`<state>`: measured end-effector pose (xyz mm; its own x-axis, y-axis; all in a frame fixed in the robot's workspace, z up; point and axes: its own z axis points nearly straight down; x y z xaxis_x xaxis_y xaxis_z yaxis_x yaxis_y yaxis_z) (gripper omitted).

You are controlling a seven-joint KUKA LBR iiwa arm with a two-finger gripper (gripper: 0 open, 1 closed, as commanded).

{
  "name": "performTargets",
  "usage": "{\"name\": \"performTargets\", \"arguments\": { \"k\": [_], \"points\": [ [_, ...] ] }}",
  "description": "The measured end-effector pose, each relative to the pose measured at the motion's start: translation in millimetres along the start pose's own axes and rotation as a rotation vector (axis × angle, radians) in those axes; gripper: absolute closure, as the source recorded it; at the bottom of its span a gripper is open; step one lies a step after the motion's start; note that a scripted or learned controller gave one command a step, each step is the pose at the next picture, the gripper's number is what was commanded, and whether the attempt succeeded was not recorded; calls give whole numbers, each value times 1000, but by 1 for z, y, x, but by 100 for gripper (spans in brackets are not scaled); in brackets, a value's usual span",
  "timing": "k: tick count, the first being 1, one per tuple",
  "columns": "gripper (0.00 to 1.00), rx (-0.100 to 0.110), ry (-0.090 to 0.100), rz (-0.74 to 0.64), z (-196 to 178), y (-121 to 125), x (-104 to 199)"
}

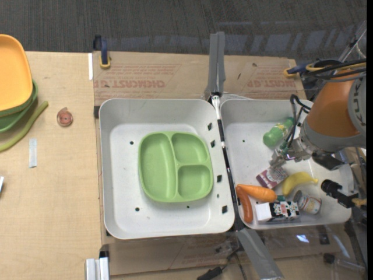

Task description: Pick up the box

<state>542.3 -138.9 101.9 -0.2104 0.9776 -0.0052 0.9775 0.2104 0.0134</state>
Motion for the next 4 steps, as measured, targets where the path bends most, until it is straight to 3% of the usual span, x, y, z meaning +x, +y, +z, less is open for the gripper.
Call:
{"name": "performTargets", "arguments": {
  "k": [1,2,3,4],
  "points": [
    [0,14,3,132,10,7,14],
    [0,15,3,163,-11,22,11],
    [0,17,4,164,-16,16,43],
    [0,17,4,164,-16,16,43]
  ]
}}
